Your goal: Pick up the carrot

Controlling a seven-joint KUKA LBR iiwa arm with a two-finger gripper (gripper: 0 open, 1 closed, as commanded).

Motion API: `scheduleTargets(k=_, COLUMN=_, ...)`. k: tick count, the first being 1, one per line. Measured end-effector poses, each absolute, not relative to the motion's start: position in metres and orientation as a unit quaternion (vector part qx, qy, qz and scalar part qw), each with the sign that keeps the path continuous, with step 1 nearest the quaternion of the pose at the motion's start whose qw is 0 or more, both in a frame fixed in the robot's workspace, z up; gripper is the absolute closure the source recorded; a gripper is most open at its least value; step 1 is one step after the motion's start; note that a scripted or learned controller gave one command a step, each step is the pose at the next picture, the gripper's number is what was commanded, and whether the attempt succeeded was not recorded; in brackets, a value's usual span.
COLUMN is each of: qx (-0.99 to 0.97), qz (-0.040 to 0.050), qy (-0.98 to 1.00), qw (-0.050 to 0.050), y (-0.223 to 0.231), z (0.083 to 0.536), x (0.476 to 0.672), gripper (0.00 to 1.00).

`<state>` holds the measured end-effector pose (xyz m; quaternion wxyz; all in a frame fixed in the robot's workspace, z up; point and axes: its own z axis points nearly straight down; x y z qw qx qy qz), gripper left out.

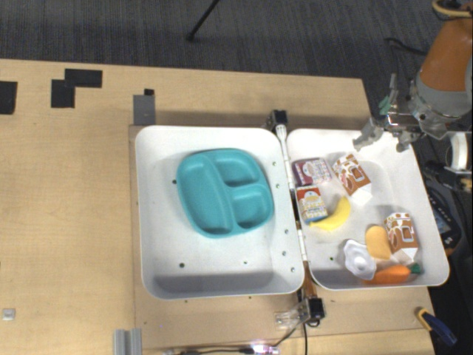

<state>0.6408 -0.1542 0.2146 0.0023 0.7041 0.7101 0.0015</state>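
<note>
The carrot, orange with a green stub at its right end, lies along the near wall of the right bin, close to the front right corner. A white plastic piece touches its left end. My gripper hangs over the far edge of the right bin, well behind the carrot. Its two fingers are spread apart with nothing between them.
The right bin also holds a banana, several small cartons and a yellow-orange piece beside a carton just behind the carrot. A teal divided plate lies in the left bin.
</note>
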Motion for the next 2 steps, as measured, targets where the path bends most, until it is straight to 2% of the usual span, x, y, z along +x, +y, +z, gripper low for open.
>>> scheduleTargets(k=1, qx=0.699, qz=0.0004, qy=0.715, qw=0.001, y=-0.143, z=0.196, x=0.577, gripper=0.00)
scheduleTargets(k=2, qx=0.617, qz=0.0005, qy=0.787, qw=0.000, y=-0.129, z=0.127, x=0.528, gripper=0.00)
